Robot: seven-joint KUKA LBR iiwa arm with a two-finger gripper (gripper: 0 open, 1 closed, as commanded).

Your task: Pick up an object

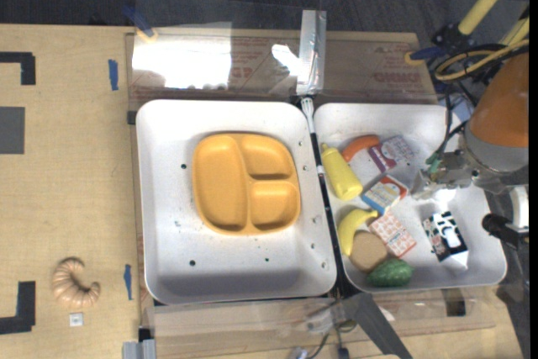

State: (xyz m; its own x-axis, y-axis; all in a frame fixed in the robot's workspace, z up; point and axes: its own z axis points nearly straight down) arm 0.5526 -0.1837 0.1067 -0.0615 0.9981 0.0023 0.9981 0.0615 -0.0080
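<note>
The right bin (479, 265) holds several small items. A yellow bottle (340, 172) lies along its left wall. Beside it are an orange piece (361, 145), a white packet (397, 151) and a small box (382, 193). Nearer the front lie a banana (353, 223), a round brown piece (367, 250), a green piece (389, 271), a red-patterned packet (393, 233) and a black-and-white packet (444, 235). My gripper (443, 174) hangs over the bin's right half, just above the black-and-white packet and right of the small box. I see nothing held in it.
In the left bin (160, 206) sits a yellow divided plate (246, 182). A tan curled toy (76, 282) lies on the bench at the far left. The arm's orange band (507, 109) and cables (471, 55) crowd the right edge. A clear sheet (218, 55) stands behind the bins.
</note>
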